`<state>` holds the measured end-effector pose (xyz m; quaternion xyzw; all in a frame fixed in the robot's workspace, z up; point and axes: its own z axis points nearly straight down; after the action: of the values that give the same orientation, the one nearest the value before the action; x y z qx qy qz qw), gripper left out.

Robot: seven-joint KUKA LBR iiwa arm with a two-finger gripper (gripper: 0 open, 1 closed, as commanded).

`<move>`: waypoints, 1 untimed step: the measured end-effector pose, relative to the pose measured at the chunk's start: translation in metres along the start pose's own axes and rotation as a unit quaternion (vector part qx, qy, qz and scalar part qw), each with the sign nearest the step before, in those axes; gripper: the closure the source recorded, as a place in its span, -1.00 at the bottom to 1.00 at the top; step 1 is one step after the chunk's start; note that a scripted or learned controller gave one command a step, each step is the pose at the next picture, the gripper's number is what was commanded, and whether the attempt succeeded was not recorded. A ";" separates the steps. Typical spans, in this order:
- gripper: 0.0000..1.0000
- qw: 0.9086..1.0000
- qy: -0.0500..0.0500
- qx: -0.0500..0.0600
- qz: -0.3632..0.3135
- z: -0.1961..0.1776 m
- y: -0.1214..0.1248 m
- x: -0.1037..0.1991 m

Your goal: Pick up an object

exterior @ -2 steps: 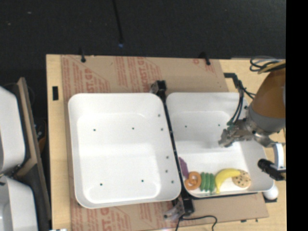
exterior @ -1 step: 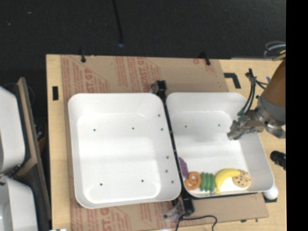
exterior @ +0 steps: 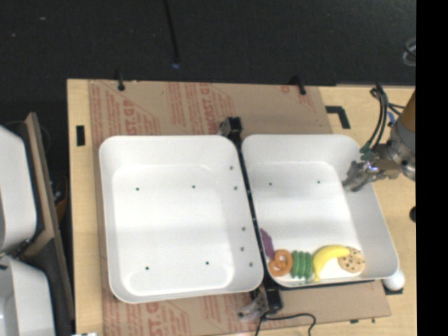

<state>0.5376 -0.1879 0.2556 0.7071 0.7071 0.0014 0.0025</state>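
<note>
Yellow banana (exterior: 330,256) well below fingers (exterior: 355,176)

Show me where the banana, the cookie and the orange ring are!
banana (exterior: 329,255): camera view, middle of its yellow curve.
cookie (exterior: 351,261): camera view, centre of its speckled face.
orange ring (exterior: 281,263): camera view, on the ring's band.

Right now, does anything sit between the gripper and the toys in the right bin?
Nothing visible: bare bin floor lies between the gripper and the banana, cookie and pretzel.
</note>
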 end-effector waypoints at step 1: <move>1.00 1.000 0.001 0.002 -0.002 0.009 0.012 0.043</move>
<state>0.5497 -0.1449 0.2464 0.7060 0.7082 0.0003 0.0001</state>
